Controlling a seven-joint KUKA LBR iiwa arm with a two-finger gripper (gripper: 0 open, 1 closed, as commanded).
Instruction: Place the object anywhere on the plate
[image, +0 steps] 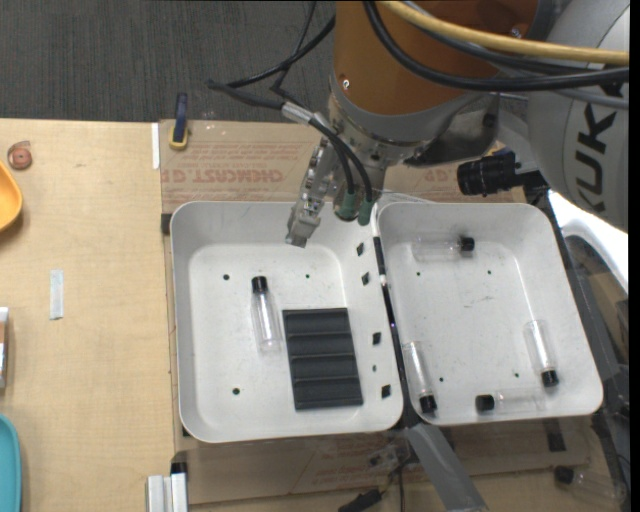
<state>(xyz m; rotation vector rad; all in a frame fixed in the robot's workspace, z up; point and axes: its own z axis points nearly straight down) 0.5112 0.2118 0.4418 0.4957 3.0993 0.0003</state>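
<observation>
A clear tube with a black cap lies in the left bin, just left of a black ribbed plate that rests on that bin's floor. My gripper hangs over the back part of the left bin, up and to the right of the tube and well behind the plate. I see nothing held at its tip. The tube lies lengthwise with its cap toward the back, close to the plate's left edge but apart from it.
The right bin holds several more capped clear tubes, one at the back and others near the front. A black camera-like part sticks out by the arm. A yellow object lies far left on the bench.
</observation>
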